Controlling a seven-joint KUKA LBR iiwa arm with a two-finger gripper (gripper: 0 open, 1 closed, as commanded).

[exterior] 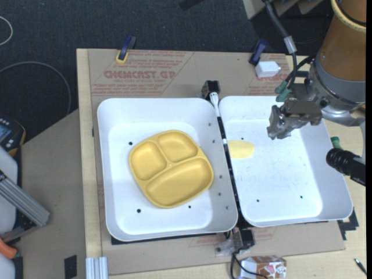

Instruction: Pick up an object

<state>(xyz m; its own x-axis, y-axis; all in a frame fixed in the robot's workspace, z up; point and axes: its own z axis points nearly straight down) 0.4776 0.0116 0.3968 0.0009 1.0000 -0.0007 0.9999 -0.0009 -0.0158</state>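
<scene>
A yellow divided plate lies in the left white bin. A small pale yellow object rests near the left wall of the right bin. My gripper hangs over the right bin's upper middle, to the right of and slightly above the pale yellow object, apart from it. Nothing shows between its fingertips.
A cardboard sheet underlies both bins, held by blue clamps at its back edge. A small white block sits behind the right bin. Black fittings stand between the bins at back and front.
</scene>
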